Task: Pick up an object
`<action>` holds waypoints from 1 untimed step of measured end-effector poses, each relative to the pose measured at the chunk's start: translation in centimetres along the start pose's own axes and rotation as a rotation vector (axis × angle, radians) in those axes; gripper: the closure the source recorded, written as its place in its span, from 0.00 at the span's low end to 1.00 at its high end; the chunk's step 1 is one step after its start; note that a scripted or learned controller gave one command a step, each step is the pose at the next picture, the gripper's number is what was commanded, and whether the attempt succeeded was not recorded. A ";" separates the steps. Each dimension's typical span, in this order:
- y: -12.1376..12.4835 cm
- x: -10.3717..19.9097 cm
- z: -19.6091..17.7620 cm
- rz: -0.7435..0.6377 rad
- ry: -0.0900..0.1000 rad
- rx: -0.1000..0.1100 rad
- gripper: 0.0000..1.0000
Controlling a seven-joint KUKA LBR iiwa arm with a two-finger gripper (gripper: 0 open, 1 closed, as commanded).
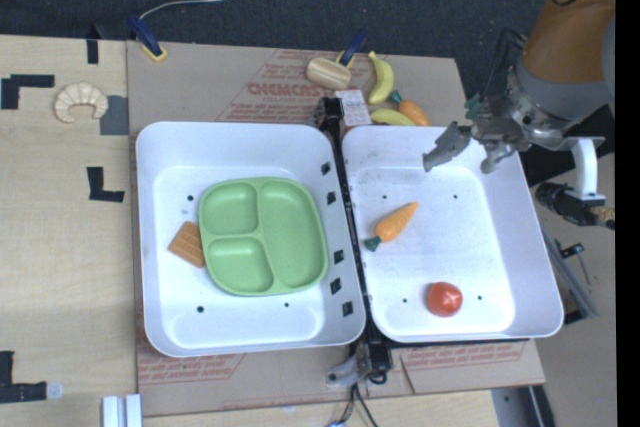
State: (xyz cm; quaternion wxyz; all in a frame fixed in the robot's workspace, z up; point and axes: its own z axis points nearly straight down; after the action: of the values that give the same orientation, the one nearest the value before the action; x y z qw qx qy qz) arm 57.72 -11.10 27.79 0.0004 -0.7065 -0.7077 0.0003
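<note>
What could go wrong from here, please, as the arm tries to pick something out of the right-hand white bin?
1. The open two-finger gripper hangs over the right white bin's far edge, well away from the orange toy carrot and small red tomato, so closing here would likely catch nothing.
2. The tomato looks round and may roll off the fingers.
3. The carrot lies slanted; misaligned fingers could push it aside.
</note>
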 end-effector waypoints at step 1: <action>3.1 1.2 19.2 0.000 0.000 -0.004 0.00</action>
State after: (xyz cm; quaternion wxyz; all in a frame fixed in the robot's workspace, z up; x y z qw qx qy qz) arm 60.83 -9.87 8.64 -0.0009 -0.7064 -0.7078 -0.0013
